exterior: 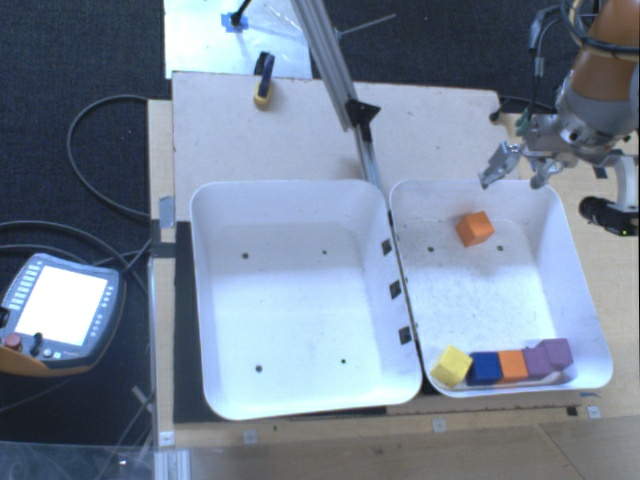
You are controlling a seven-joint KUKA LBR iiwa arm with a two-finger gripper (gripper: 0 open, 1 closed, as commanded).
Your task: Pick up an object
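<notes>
Five cubes: all in the right bin [575,268]; none in the left bin [215,268].
Orange cube [475,228]: alone on the floor of the right bin, toward its far side, clear of every wall, turned a little askew to the bin edges.
Row along near wall: yellow cube [451,365], blue cube [486,367], second orange cube [513,364], two purple cubes [548,356]; they sit side by side, touching or nearly so, tight to the near rim.
Pincer [519,165]: above the far rim of the right bin, to the far right of the lone orange cube; fingers spread apart, nothing between them.
Arm: reaches in from the right, orange band above the wrist visible at the top right.
Step in hand (judged): approach, not yet a descent; no cube lifted, task barely begun.
Best target (judged): the lone orange cube, since it has free space on all sides for both fingers.
Method (judged): shift nearward and left until centred over the cube, turn the wrist so the fingers face two flat sides, not corners, then drop straight down and close.
Risk (judged): a corner grip would let the cube twist out; a descent off centre would push it aside.
Avoid (judged): the packed row, where neighbours and the wall leave little room for fingers.
Counter [300,128]: carries both bins; a pendant [60,308] lies to the left.
</notes>
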